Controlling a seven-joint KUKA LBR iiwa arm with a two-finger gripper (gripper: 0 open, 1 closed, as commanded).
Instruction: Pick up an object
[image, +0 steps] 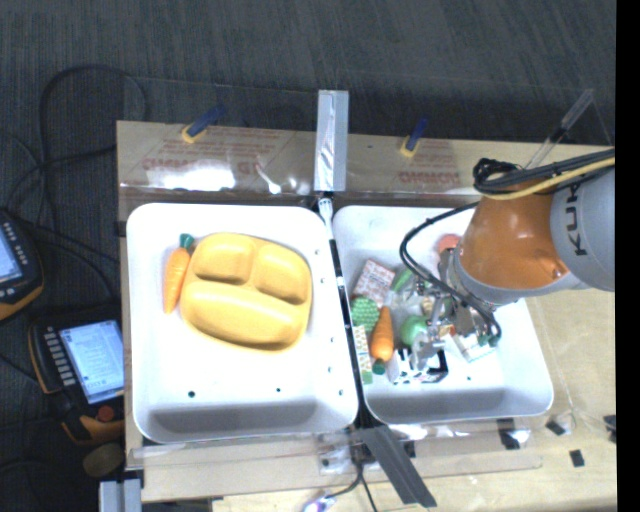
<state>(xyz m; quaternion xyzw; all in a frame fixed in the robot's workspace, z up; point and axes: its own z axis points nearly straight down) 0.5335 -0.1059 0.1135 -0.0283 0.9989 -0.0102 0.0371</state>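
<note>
The right bin (520, 395) holds a small heap of objects, any of which could be the one to pick up. Clearest among them is a toy carrot (382, 334), orange with a green top, lying near the bin's left wall and tilted slightly from upright in the view. Just left of it, against the wall, sits a flat packet with green print (361, 312), and above that a small pinkish card or packet (377, 277). To the carrot's right lies a green item (412, 328) whose shape is hard to read, and below it a small white-and-black object (420, 368) rests on the bin floor.

The gripper (436, 322) hangs over this heap, low in the bin and just right of the carrot and the green item. Its metal parts blend with the clutter beneath, and I cannot tell how it is set or whether anything is caught in it. The arm (515, 245) enters from the right, its orange band directly above the wrist, with black cables (500, 178) looping over it.

The left bin (240, 405) contains a large yellow compartment tray (246, 290), lying upside down or moulded in three rounded sections, in the upper half of the bin. A second toy carrot (176, 275) lies touching the tray's left edge, green top pointing to the far side.

Behind both bins a clear plastic sheet (240, 160) is held by blue clips (203, 124). On the floor at the left lies a handheld pendant with a lit screen (88, 355).
</note>
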